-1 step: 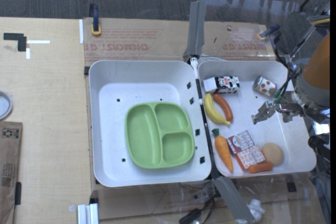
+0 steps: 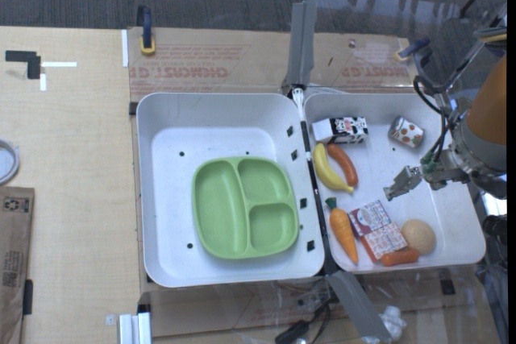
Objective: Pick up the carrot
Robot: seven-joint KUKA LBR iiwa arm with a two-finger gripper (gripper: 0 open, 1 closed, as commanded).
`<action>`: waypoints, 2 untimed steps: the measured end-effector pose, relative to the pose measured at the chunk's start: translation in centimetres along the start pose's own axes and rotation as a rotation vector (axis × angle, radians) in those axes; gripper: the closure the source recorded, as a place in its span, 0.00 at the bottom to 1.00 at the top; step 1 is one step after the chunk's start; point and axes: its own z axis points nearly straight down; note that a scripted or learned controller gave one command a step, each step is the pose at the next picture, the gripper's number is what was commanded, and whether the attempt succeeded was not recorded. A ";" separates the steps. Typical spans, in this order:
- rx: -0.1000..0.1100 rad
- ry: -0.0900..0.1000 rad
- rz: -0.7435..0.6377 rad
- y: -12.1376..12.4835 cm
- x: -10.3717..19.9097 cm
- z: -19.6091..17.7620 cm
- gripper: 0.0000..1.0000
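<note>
- The carrot [image 2: 342, 234] lies at the lower left of the right bin [image 2: 451, 258], close to the bin's left wall, green top pointing up the frame.
- The claw [image 2: 401, 183] hovers right of centre over that bin, well apart from the carrot; whether it is apart or together, I cannot tell.
- Step in hand, as I judge: the approach. Next it must travel lower-left and descend over the carrot.
- Counted: one carrot, one banana [image 2: 325, 167], two bins, one green plate [image 2: 246, 208].

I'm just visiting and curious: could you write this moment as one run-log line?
task: pick up carrot | tool: above right bin, apart from carrot | carrot: lying in bin, not picked
</note>
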 end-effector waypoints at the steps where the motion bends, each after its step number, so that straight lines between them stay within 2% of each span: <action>1: 0.000 -0.001 -0.291 -0.3 3.0 12.1 0.00; 2: -0.003 -0.002 -0.578 1.3 -3.8 5.2 0.00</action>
